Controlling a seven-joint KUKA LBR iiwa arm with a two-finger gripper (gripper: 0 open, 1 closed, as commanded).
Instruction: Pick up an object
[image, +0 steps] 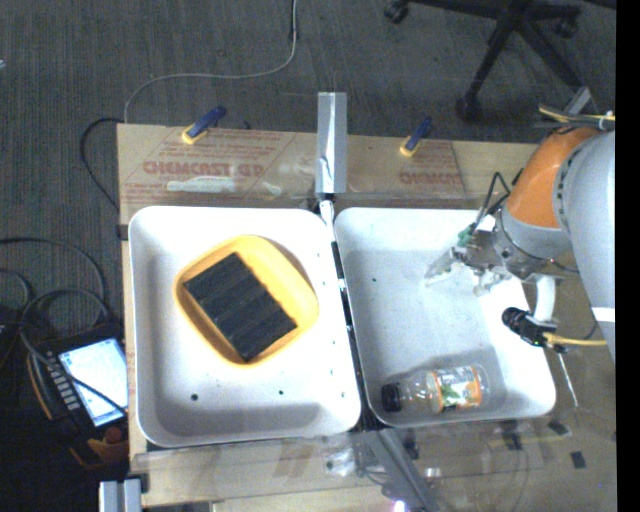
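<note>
Right bin (400, 300): bottle (436, 390)

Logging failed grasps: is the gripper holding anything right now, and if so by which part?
Nothing is held. The gripper hangs over bare floor of the right bin; the bottle lies apart, near the front wall.

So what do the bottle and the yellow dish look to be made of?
The bottle looks like clear glossy plastic: you can see through its body, with a dark cap and a printed label. The yellow dish looks like smooth moulded plastic, going by its even colour and rounded rim. The dark ribbed slab lying in it is matte; rubber or foam, I cannot tell which.
</note>
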